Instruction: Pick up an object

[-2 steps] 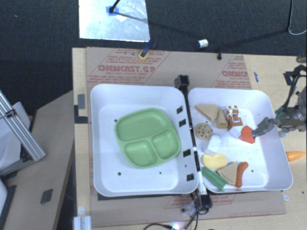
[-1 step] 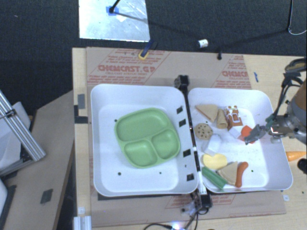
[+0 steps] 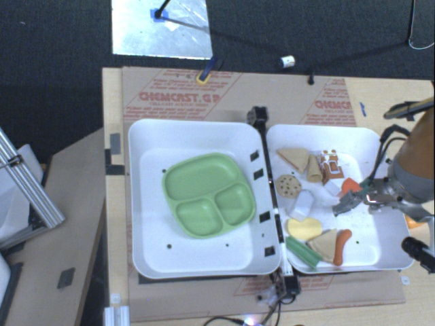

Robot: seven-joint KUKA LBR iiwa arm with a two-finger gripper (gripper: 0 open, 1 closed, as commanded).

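Approach step: gripper point(image 3: 348, 202) hovering in right bin point(image 3: 370, 260), open/shut state can't tell. Nearest pick, orange piece point(image 3: 349, 184), just at its 12 o'clock. Next: drop straight, close on it.

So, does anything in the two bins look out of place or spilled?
Nothing looks spilled or broken. The green plate sits slightly turned in the left bin. The toy foods, such as the cookie and the yellow piece, lie loosely heaped in the right bin.
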